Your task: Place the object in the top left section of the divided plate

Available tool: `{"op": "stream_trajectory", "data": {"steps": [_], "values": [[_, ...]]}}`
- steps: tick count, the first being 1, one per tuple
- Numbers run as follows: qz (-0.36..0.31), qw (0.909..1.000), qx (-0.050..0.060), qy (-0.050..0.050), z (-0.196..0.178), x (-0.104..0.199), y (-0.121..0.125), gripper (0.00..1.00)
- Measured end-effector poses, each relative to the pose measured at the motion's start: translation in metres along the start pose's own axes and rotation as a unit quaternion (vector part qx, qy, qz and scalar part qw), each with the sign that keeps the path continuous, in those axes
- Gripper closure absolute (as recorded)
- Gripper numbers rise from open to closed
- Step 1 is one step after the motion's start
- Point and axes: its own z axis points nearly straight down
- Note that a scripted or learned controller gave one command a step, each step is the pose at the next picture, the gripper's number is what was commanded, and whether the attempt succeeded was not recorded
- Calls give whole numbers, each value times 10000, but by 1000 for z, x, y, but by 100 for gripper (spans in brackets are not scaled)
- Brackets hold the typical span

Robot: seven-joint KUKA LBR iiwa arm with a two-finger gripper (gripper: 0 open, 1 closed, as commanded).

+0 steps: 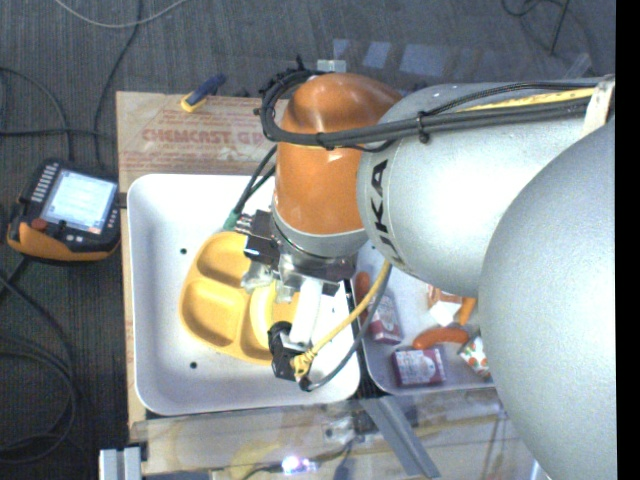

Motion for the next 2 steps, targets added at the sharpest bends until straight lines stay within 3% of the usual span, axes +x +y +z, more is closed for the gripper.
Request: {"op": "stream_trajectory", "data": {"steps": [1,2], "values": [[-355,9994,-43,21,39,-12,67,100],[-322,9995,-40,27,20,35,29,100]]}}
